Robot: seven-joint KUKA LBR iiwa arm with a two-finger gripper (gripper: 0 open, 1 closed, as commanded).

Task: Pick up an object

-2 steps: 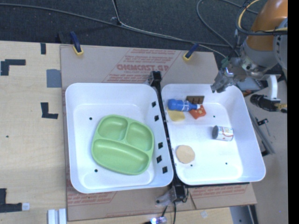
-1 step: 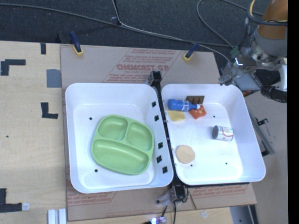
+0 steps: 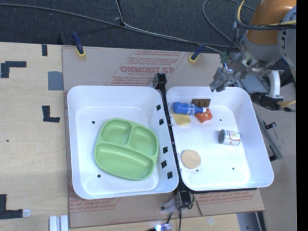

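Note:
The right bin holds a blue toy, a yellow piece, a brown block, a small red piece, a silver can lying on its side and a tan round cookie. My gripper hangs above the bin's far rim, to the upper right of the brown block. Nothing shows between its fingers, and their spread is too small to read.
The left bin holds a green divided plate. A black divider with clips runs between the bins. Cables loop behind the arm, and clamps pin the cardboard sheet at the back.

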